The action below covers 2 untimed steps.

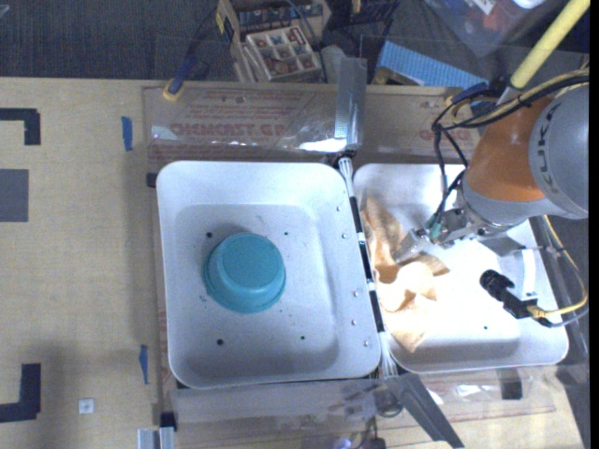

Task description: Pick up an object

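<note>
The pale wooden desk (75,279) carries black tape corner marks (26,388) along its edge well to the left of the round teal plastic bowl (245,271), and a short strip of blue tape (142,363) lies nearer the camera than the bowl, to its left. The bowl sits upside down near the middle of the left shallow white bin (178,251). To the right of the bowl, across the seam between the bins, a crumpled tan cloth (398,288) lies along the left side of the right shallow white bin (487,344). The end effector (418,241) hangs over the cloth's upper part, right of the bowl; whether it is apart or together cannot be told. The grey arm with its orange band (510,166) rises further right. Beyond the bowl, a flat cardboard sheet with red print under clear plastic (243,124) lies against the bins' far rims. Past that comes dark grey carpet (94,26), with a small wooden crate (271,36), a blue pad (416,64) and a yellow rod (552,31) to the bowl's far right.
</note>
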{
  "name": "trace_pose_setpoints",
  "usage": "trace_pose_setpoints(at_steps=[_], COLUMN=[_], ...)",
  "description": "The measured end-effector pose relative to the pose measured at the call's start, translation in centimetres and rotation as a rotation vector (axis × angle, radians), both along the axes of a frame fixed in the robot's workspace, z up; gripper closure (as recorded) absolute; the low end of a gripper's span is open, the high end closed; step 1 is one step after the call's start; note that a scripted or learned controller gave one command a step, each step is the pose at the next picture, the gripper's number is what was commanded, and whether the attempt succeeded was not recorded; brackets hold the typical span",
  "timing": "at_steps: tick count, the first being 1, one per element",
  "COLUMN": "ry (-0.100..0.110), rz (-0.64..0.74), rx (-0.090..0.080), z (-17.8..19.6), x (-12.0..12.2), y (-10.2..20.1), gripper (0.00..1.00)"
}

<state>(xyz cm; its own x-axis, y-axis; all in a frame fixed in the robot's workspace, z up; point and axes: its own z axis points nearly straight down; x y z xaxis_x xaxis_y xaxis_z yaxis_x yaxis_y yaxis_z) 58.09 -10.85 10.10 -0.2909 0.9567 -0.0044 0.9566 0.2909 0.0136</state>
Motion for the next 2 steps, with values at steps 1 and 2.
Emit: trace_pose_setpoints(at_steps=[1, 2], ry=[0.002, -0.001], rz=[0.049, 0.048], rx=[-0.002, 0.000], z=[-1.1, 0.0], x=[-1.5, -1.4], y=[0.3, 0.3], gripper=[0.00, 1.00])
